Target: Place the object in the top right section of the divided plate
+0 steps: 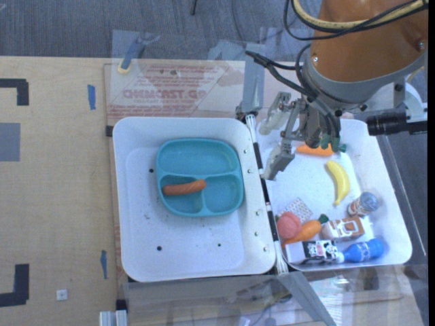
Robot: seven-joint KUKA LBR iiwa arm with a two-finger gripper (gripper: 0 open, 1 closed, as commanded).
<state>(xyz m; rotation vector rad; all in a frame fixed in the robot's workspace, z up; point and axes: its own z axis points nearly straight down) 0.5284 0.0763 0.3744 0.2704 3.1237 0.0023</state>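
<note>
A teal divided plate (224,156) lies in the left bin (136,155). An orange-red sausage (183,187) rests on the plate at its lower left, along the ridge between the large upper section and the lower left one. My gripper (272,146) hangs over the upper left corner of the right bin (391,182), just right of the wall between the bins. It is open with nothing between its fingers. A small carrot (314,151) lies right beside it, partly under the wrist.
The right bin holds a banana (338,180), a red fruit (288,224), a second carrot (310,229), a small carton (345,228), a blue bottle (367,250), a can (368,201) and a black-and-white box (319,251). The arm's orange band (370,26) looms at the top right.
</note>
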